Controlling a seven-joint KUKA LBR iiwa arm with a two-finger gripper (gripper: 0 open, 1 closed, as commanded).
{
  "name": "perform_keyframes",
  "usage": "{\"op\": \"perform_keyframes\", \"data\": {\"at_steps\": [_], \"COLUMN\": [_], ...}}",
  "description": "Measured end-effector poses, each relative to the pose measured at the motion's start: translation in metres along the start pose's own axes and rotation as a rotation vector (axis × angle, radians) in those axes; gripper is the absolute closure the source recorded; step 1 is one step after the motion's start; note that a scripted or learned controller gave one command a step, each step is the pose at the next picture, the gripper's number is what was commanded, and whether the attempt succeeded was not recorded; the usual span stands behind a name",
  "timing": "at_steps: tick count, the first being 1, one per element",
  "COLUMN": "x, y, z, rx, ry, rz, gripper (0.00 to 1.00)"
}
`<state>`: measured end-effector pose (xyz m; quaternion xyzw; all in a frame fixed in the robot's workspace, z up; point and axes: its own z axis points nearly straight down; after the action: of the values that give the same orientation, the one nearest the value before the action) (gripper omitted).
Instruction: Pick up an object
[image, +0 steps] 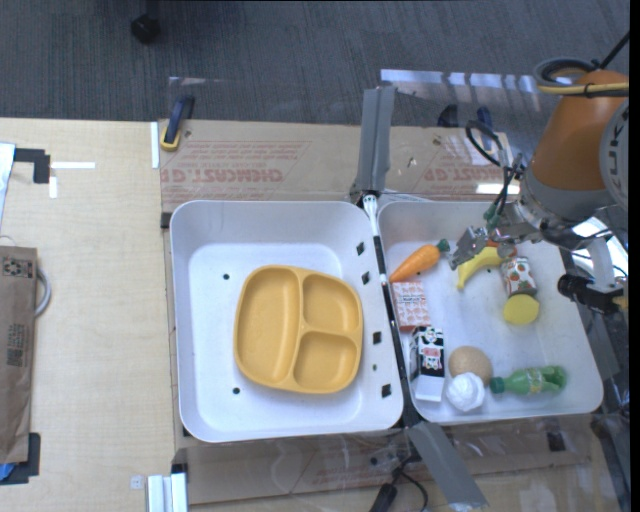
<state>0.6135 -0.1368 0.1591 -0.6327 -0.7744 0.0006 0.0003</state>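
Note:
The right bin (575, 400) holds several small items. An orange carrot (416, 261) lies at its upper left, and a yellow banana (478, 266) lies just right of it. My gripper (473, 243) hangs at the banana's upper end, touching or just above it. A small red and white carton (517, 274) and a yellow lemon (521, 310) sit to the banana's right. Lower down are a red snack packet (410, 304), a black and white milk carton (429, 362), a brown round item (470, 362), a white lump (464, 392) and a green bottle (528, 380).
The left bin (200, 300) holds a yellow divided plate (298, 328). The arm's orange band (583, 135) and cables rise over the right bin's upper right corner. A brown paper bag (18, 350) lies at the far left on the wooden bench.

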Motion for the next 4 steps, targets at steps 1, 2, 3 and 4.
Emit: {"op": "perform_keyframes", "data": {"at_steps": [1,2,3,4], "x": [0.004,-0.087,-0.061,-0.062], "y": [0.025,0.03,-0.019,-0.018], "z": [0.052,0.024,0.066,0.055], "rx": [-0.027,-0.005,-0.003,-0.006], "ry": [-0.012,-0.004,-0.001,-0.003], "rz": [-0.074,-0.172,-0.313,-0.31], "gripper": [0.0,0.0,0.0,1.0]}}
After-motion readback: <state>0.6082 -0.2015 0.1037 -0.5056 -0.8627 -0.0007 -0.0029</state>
